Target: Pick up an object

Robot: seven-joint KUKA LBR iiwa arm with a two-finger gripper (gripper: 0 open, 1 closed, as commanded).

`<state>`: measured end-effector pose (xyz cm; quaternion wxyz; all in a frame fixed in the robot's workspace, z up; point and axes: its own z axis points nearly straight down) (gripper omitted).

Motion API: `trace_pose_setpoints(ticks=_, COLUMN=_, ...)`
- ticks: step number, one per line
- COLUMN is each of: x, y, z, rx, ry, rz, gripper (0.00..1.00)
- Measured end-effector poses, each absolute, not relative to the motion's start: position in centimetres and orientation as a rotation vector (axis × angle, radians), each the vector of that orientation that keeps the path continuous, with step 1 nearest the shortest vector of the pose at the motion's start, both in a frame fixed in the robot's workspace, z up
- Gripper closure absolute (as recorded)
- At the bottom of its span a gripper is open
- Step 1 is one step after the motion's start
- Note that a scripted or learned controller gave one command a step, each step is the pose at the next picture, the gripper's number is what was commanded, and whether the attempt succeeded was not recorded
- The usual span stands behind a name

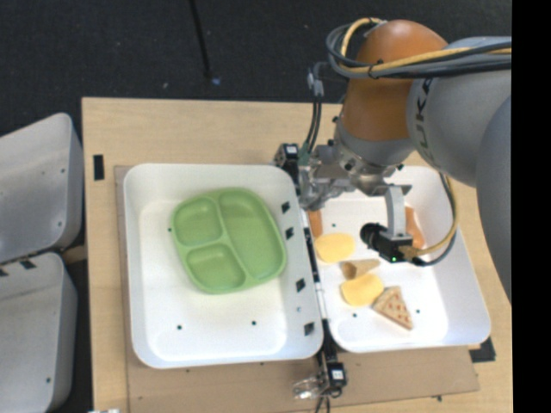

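Two bins on the table; the tool hangs low over the right bin's food pieces, seemingly lining up a grab — finger state, can't tell.

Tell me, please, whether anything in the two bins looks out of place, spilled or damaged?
Nothing stands out. The green divided plate lies flat, a little askew, in the left bin. The right bin holds small food pieces, among them a yellow round and a pizza slice, loosely clustered below the arm's wrist.
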<state>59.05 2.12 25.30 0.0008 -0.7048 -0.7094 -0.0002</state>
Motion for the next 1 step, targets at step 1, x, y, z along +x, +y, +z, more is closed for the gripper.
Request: trace_pose_setpoints(ticks=1, x=57.32, y=6.72, z=24.71, rx=-2.213, ry=-2.227, rz=0.002, gripper=1.00)
